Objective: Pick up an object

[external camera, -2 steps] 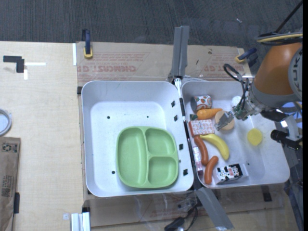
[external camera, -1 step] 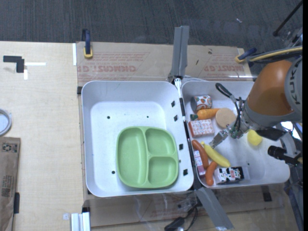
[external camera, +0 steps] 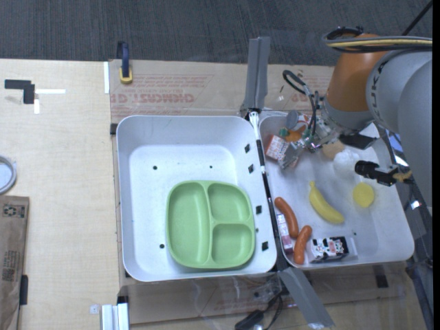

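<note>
Reaching in from the right, low over the far corner of the right bin (external camera: 385, 253), fingers (external camera: 297, 153) down among a small red-and-white packet (external camera: 276, 147); open or closed, cannot tell. Lying in the same bin: banana (external camera: 323, 205), yellow lemon (external camera: 364, 195), two sausages (external camera: 287, 215), a small carton (external camera: 328, 249). Resting in the left bin (external camera: 137, 184): green divided plate (external camera: 210, 223)

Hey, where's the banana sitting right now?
The banana lies in the right bin, near its middle, between the sausages on its left and a yellow lemon-like ball on its right.
</note>
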`<state>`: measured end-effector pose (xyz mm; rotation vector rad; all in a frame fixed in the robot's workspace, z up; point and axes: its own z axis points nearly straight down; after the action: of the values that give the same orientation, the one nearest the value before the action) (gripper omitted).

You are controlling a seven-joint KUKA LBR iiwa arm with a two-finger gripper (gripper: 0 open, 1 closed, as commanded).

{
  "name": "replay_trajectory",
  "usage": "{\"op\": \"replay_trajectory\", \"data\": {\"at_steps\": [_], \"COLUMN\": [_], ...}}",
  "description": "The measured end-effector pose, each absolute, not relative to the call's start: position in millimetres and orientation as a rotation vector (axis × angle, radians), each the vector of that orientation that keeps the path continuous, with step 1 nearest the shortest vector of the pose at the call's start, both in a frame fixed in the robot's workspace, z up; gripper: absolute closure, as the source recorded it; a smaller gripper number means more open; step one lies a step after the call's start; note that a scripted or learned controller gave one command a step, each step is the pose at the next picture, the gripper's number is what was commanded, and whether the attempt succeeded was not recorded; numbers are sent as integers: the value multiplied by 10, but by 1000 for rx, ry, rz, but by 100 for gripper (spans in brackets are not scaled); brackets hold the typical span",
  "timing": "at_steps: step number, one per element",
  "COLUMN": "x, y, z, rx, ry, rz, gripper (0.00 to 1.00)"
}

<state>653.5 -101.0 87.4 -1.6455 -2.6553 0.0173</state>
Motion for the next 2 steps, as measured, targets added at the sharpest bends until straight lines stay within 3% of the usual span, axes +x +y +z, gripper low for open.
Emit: {"op": "replay_trajectory", "data": {"at_steps": [1, 2], "x": [6239, 6409], "y": [-835, -1026], "z": [1920, 933], "rx": [-1298, -1240], "ry": [-2864, -2889], "rz": [0, 1], "gripper": [0, 0]}}
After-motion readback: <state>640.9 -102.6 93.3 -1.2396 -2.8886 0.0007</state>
